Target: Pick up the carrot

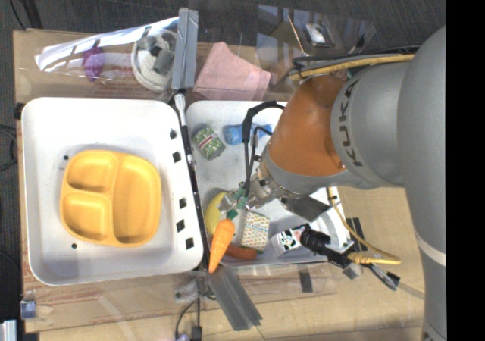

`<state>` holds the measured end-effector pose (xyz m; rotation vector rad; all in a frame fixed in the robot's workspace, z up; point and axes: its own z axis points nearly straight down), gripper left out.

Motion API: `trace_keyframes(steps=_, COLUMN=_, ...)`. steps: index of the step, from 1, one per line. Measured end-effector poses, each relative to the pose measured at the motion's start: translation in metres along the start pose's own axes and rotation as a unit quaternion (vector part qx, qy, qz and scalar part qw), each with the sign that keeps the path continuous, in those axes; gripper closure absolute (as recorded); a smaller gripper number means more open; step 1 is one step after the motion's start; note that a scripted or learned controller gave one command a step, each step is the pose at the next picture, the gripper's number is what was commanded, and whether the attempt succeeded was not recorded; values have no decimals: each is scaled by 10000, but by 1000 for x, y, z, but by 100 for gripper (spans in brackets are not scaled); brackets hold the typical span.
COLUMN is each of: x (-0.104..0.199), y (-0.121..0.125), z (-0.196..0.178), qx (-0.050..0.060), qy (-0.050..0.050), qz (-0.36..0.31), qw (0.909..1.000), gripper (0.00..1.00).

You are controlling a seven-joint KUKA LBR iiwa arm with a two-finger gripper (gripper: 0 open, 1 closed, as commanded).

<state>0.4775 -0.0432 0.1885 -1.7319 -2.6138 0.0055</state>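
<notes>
The orange carrot [220,242] lies at the front left corner of the right bin [227,114], its tip pointing toward the bin's front wall. My gripper [244,198] hangs low over the bin, just above and to the right of the carrot's thick end. The arm's orange band and grey body hide most of the bin's right half.
Close around the carrot are a yellow fruit [214,211], a patterned small box [255,232], a red sausage-like piece [242,254] and a black-and-white item [287,240]. A green-speckled packet [208,142] and a blue piece [235,135] lie at the back. The left bin [45,256] holds a yellow divided plate [111,197].
</notes>
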Motion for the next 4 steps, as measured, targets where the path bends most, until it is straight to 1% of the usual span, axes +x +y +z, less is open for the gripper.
trace_keyframes(steps=1, x=-37, y=42, z=1, qx=13, qy=2, qz=1850, qw=9827, gripper=100)
trace_keyframes(steps=2, x=-37, y=43, z=1, qx=15, qy=5, qz=1846, qw=9828, gripper=0)
trace_keyframes(steps=3, x=-65, y=0, z=95, qx=-67, qy=-16, qz=2488, qw=9685, gripper=0)
trace_keyframes(steps=4, x=-65, y=0, z=89, qx=-32, qy=-6, qz=2469, qw=9690, gripper=100)
